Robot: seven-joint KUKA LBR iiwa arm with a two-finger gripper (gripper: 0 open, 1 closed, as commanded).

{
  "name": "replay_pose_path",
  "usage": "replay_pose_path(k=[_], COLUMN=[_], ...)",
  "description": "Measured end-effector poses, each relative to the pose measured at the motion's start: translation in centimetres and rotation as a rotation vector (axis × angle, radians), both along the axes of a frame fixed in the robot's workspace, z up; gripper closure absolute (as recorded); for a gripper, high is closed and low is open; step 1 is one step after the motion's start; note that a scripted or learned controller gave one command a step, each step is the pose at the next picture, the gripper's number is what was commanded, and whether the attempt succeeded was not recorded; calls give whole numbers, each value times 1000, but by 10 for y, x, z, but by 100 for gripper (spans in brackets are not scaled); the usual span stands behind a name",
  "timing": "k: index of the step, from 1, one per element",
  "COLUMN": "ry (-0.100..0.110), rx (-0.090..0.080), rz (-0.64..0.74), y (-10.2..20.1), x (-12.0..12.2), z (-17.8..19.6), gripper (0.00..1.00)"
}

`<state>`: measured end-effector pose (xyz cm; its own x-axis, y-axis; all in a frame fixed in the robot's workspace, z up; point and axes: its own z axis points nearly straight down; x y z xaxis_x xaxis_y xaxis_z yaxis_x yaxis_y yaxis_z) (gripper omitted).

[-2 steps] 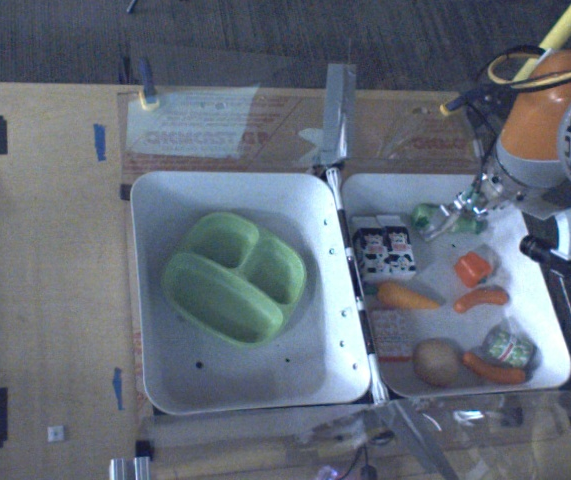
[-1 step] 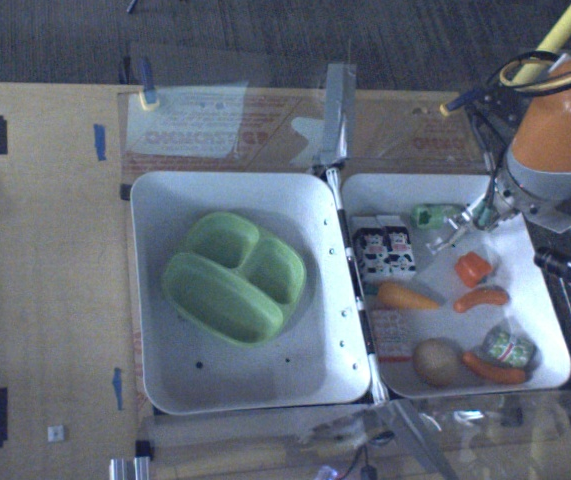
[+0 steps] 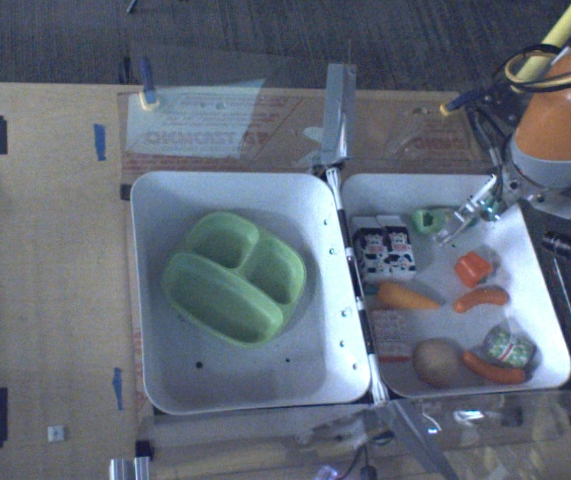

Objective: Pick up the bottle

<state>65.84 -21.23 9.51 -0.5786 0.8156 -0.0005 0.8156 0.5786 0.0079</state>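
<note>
1. Plainly, from the camera view, my gripper (image 3: 452,228) hangs over the back of the right shallow white bin (image 3: 550,298), on the end of my grey arm with its orange band (image 3: 550,118). The gripper shows as a blurred metal streak, so I cannot tell whether it is spread or pressed together, and I see nothing between its tips.
2. I judge the bottle to be the small green plastic bottle (image 3: 427,218) lying on its side just beside my tips, near the bin's rear wall and next to the cow-printed milk carton pack (image 3: 383,250). It is small and blurred, so this reading is not certain. A clear packet with a green label (image 3: 508,348) at the front right corner is the other candidate.
3. I expect it to be light, stiff and hollow, with a smooth, slippery skin. Lying flat, it may roll or squirt away if pinched off-centre.
4. I would take it across the middle of its body, square to its long axis, not at the narrower end.
5. The carton pack sits close on one side, so there is little room there. The orange cup (image 3: 473,266) and the orange carrot (image 3: 405,296) lie apart from it.
</note>
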Motion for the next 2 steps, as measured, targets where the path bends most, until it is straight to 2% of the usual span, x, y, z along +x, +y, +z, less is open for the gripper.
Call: replay_pose_path(k=[1,2], ry=[22,22], rx=[17,16], rz=[-197,-197], y=[3,3], x=[12,12], z=[0,0], gripper=[0,0])
